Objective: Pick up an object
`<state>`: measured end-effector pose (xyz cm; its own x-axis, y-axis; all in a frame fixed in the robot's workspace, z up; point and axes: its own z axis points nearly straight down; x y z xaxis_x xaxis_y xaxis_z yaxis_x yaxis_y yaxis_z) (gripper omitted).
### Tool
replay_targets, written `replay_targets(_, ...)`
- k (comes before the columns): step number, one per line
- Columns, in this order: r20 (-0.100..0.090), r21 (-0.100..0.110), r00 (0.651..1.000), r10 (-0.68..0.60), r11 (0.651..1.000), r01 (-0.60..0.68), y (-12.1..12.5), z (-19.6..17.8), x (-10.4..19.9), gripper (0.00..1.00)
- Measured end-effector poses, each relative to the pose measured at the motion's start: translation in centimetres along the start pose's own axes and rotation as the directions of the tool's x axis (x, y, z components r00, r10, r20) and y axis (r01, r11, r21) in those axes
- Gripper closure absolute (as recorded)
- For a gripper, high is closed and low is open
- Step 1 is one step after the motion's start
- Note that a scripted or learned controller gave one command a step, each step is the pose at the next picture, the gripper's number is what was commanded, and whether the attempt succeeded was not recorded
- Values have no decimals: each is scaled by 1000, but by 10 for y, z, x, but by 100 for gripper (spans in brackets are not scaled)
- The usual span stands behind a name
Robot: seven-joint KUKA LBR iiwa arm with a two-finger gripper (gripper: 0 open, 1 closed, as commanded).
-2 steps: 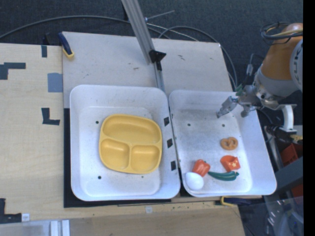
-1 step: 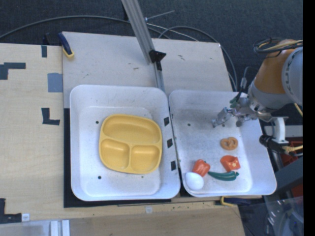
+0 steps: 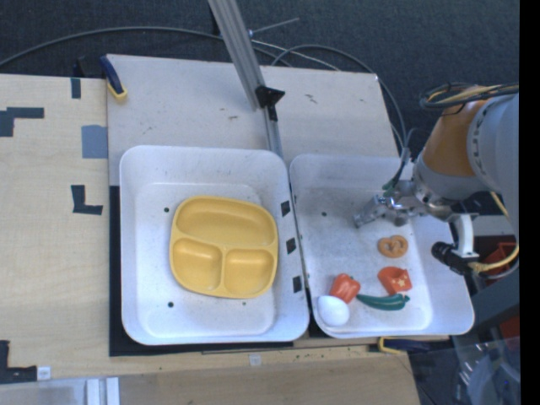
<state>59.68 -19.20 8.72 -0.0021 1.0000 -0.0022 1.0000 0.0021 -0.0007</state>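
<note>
Pretzel [image 3: 392, 245] in right bin [image 3: 337, 175], just near side of gripper [image 3: 364, 218]: likely light, stiff, brittle (toy food probably), best pinched across its outer edges. Gripper hangs low over bin floor, touching nothing I can make out; finger spread too blurred, cannot tell.

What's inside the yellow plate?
The yellow plate in the left bin has three sections, and all three look bare, with just yellow plastic showing. What lies under the plate is hidden.
</note>
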Motion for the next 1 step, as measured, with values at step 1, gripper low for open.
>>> replay_targets(1,-2,1,1000,-1,1000,1,0,-11,1,100)
